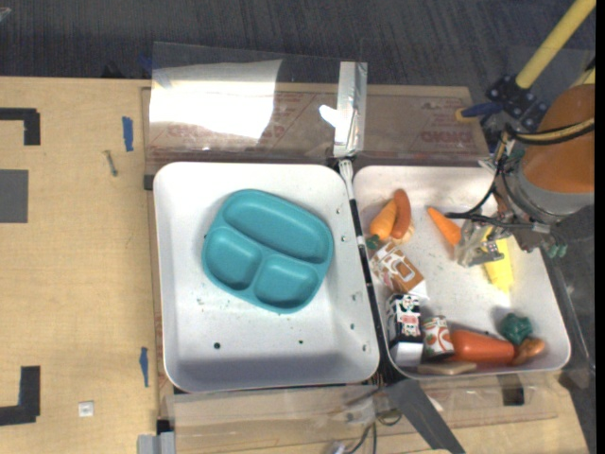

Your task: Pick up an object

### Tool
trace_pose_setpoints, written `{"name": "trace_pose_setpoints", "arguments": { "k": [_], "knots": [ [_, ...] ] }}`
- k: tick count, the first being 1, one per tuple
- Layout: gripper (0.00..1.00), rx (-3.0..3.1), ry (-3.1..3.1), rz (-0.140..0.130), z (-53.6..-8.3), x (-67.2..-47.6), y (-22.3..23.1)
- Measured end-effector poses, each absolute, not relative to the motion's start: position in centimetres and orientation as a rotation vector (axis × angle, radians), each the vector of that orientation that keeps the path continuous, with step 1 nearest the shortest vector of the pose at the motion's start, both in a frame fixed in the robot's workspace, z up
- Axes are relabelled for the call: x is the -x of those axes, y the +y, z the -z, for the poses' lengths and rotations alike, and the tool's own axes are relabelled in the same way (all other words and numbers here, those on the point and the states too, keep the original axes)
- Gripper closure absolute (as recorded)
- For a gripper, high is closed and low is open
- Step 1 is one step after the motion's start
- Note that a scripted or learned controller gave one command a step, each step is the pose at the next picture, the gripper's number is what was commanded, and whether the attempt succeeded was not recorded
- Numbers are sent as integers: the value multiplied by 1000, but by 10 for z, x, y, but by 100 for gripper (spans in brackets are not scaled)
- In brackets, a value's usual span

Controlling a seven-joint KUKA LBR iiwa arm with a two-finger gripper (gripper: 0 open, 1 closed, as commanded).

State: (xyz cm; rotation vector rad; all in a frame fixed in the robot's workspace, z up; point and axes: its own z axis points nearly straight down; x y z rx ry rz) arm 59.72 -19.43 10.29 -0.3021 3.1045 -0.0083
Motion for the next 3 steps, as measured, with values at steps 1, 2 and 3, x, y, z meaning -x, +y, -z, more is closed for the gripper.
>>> {"name": "trace_pose_setpoints", "arguments": {
  "k": [1,2,3],
  "knots": [
    [0,303,3108,6,-102,-597,-194],
    [100,304,3097,11,-114,-600,-193],
    [0,304,3099,9,-114,-599,-193]
  ]
}}
